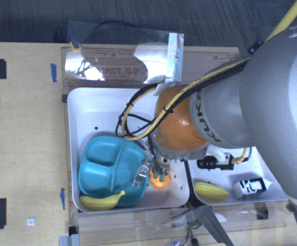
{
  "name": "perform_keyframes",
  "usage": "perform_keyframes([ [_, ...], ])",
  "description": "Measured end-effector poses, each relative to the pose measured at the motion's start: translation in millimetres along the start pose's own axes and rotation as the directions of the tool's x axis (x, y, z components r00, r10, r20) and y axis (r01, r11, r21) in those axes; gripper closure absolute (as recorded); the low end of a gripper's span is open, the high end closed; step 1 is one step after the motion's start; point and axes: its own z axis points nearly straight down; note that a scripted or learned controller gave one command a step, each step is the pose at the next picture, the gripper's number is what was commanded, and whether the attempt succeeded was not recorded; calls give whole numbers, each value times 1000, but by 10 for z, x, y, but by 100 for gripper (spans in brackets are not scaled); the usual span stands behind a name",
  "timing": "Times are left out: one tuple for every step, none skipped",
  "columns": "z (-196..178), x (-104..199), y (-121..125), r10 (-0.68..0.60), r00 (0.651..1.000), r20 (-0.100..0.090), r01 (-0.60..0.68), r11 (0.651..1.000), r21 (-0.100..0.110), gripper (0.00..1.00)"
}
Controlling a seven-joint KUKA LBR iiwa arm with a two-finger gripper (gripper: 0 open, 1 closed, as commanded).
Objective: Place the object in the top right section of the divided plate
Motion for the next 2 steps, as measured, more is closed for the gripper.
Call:
perform_keyframes([
  [-841, -1098, -97, 152, 988, -37, -152, 988, 9, 0],
  [-525, -582, -57, -219, 974, -50, 220, 976, -3, 0],
])
